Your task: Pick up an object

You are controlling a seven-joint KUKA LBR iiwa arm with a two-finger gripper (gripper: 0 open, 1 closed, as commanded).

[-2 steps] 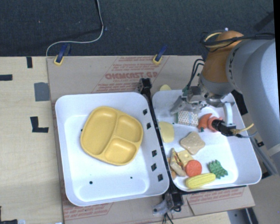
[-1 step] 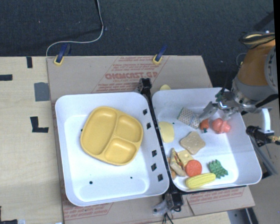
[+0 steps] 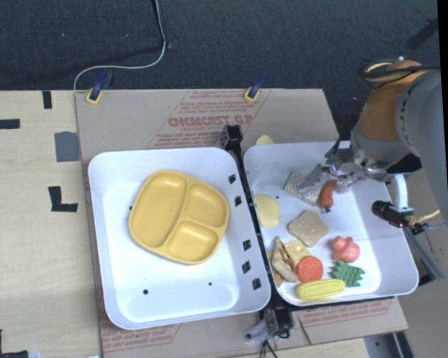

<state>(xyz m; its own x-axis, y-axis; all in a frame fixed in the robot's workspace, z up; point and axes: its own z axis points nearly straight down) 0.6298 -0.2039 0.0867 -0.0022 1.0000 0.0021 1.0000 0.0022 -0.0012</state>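
At the near edge of the right bin (image 3: 396,277) we see a yellow corn cob (image 3: 320,289) lying along the rim, with a green leafy piece (image 3: 348,273) just beside it on the right. Just behind the corn sits a red tomato slice (image 3: 310,267), touching a heap of tan pieces (image 3: 287,257) on its left. A pink piece (image 3: 345,248) lies near the green one, a little farther back. Next comes a slice of bread (image 3: 308,227), then a pale yellow disc (image 3: 266,210) close to the wall between the bins.

In the left bin (image 3: 117,294) a yellow tray (image 3: 178,216) with three compartments rests tilted at an angle to the walls.

Farther back in the right bin, the gripper (image 3: 320,182) is down among the food. It comes in from the right, under the arm (image 3: 391,119) with its orange band. A small red-orange sausage (image 3: 326,196) lies right at its tip, touching or nearly touching it, and a speckled grey piece (image 3: 295,183) lies just to the left. We cannot tell how the gripper is set, nor whether it has the sausage at all.

At the far rim a small yellow piece (image 3: 263,141) peeks over the wall. Both bins stand on cardboard (image 3: 197,112), held by two clamps (image 3: 96,90).
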